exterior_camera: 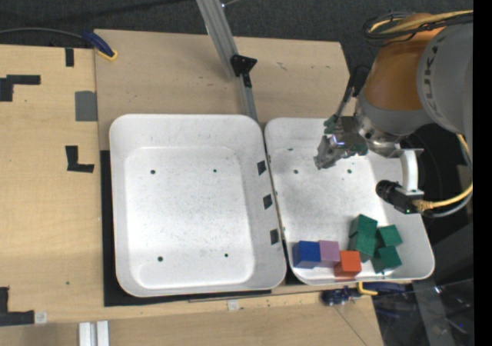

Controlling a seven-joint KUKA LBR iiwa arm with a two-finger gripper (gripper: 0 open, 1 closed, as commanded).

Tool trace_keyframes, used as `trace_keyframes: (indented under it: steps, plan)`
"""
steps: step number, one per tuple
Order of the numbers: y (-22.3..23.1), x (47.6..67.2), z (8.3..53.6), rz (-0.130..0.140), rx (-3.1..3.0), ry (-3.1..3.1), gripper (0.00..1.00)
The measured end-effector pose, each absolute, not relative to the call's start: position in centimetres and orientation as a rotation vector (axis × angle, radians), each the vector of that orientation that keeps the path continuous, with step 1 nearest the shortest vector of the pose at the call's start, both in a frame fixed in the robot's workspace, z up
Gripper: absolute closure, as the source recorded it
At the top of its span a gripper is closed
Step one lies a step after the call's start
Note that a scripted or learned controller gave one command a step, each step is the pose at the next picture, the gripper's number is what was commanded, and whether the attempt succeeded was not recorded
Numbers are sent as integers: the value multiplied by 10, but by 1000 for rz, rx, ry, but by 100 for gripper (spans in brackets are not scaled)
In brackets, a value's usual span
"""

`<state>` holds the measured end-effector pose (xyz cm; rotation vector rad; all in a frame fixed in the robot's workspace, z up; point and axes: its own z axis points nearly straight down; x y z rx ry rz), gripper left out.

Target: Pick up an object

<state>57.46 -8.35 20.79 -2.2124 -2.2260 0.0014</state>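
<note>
- Gripper [326, 158] low over the upper part of the right bin [307, 206], right of frame centre; cannot tell whether apart or together.
- Nothing visibly between its tips.
- Clustered at the bin's lower edge, lower right of frame: blue block [307, 253], lilac block [329, 251], orange block [350, 262], green blocks [376, 242].
- Blocks well apart from the gripper.
- Left bin [123, 183] beside it, centre-left.

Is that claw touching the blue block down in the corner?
Apart. The camera view shows bare white bin floor between the claw and the blue block.
</note>
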Motion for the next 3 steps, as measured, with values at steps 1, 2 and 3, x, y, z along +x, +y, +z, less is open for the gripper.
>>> trace_keyframes:
  steps: [1,2,3]
  plan:
    - [-27,581,210,-1,-2211,-2229,100]
    - [30,572,224,-2,-2211,-2228,100]
    - [91,563,219,1,-2210,-2228,100]
